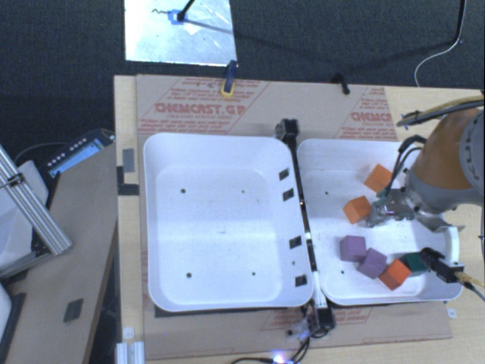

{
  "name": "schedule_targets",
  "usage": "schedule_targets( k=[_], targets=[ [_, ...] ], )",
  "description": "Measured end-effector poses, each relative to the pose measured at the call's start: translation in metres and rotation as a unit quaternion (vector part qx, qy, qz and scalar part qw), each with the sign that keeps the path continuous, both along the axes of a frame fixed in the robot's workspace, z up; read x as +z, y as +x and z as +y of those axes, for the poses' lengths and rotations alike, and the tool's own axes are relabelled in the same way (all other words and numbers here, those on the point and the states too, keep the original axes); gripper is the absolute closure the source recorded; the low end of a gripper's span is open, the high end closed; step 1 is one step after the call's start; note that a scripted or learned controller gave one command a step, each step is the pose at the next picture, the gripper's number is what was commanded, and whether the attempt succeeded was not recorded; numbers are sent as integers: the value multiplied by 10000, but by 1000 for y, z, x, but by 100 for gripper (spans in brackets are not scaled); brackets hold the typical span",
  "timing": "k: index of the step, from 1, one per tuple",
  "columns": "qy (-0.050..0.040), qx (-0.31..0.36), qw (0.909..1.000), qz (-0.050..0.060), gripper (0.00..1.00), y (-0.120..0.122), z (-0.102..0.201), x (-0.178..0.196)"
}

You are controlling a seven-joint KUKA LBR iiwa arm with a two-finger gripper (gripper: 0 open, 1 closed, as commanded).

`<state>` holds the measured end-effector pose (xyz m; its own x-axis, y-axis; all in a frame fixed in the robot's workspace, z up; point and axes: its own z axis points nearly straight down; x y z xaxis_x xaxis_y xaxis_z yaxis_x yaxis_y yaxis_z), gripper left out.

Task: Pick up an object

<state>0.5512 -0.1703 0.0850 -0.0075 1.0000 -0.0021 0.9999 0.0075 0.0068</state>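
Hand [381,212] down in the right bin [326,165], just beside an orange block [357,208]; can't tell how wide it's set. Second orange block [377,178] behind it. Two purple blocks [352,247] [372,263], another orange one [395,274] and a dark green piece [415,263] sit nearer the front rim.

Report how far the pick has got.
Done: the arm has reached into the right bin, with its claw down beside an orange block. In hand: nothing visibly; no block shows between its fingers, and whether they are closed cannot be told. Left: grasp and lift. Another orange block, two purple blocks, a third orange one and a green one lie on the bin floor.
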Motion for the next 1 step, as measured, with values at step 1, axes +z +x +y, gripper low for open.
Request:
schedule_targets(
  k=[1],
  targets=[
    [10,16,10000,-4,100,66,53,0]
  ],
)
